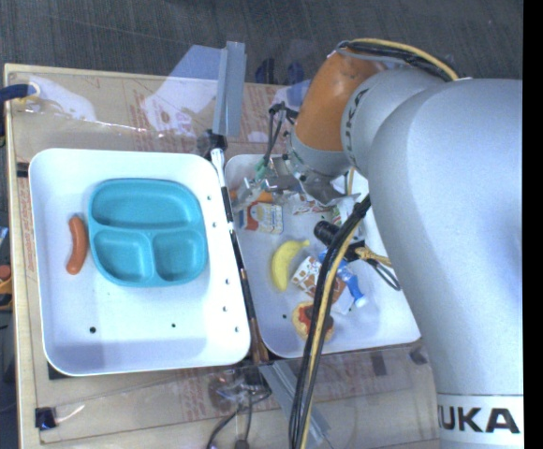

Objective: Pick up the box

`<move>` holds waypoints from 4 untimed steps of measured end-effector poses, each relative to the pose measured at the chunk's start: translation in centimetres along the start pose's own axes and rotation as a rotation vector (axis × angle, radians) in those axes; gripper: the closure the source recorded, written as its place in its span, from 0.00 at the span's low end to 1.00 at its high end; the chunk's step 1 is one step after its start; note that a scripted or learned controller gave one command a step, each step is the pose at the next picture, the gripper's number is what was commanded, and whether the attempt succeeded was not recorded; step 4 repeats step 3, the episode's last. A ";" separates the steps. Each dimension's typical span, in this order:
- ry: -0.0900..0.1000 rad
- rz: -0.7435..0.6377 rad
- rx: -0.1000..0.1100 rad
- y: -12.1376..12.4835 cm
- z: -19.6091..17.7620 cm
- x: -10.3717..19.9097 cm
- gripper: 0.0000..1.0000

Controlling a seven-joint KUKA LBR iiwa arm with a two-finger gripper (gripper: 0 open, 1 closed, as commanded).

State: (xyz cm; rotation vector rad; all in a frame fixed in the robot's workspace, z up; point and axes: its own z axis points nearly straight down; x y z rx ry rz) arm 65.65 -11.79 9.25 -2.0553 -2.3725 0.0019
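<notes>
Taking the banana (pixel 287 262) as landmark: nearer the camera, a round pastry-like item (pixel 305 318) is lying in the right bin (pixel 384 330). Just right of the banana, a small packet (pixel 307 273) is resting. Beyond it, the box (pixel 268 217) is lying, and the gripper (pixel 276 178) is being held just beyond the box; its state cannot be told. The descent is probably best centred on the box, clear of the banana.
</notes>
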 end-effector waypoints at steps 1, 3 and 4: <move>0.000 -0.045 0.001 -5.3 0.2 -3.2 0.00; 0.000 -0.050 0.003 -5.3 -0.8 -3.1 0.00; 0.000 -0.050 0.003 -5.3 -0.8 -3.1 0.00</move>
